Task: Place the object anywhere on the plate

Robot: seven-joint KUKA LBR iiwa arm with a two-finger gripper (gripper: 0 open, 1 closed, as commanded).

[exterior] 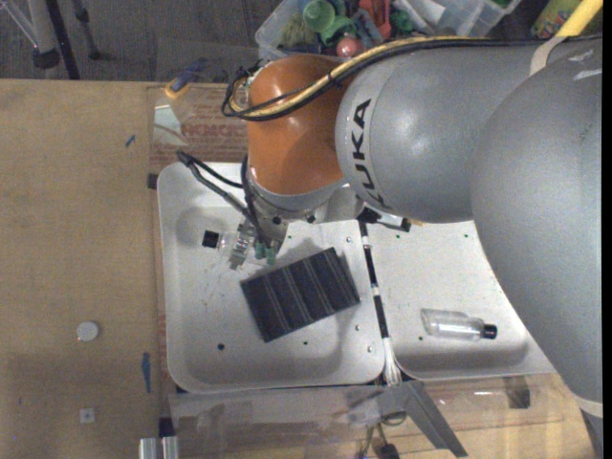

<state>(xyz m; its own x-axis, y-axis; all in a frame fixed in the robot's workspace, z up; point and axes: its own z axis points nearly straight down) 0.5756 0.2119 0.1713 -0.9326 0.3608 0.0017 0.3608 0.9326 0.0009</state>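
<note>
The gripper [251, 247] is seen low in the left bin [191, 352] at a small clear bottle with a black cap [218, 242], its grasp impossible to judge, so the bottle could be nudged away from the dark ridged plate [299, 294] just beside it.

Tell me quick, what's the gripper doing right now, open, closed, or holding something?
Gripper: low over the left bin, right at a small clear bottle with a black cap; whether it is open, closed or gripping the bottle cannot be told.
</note>
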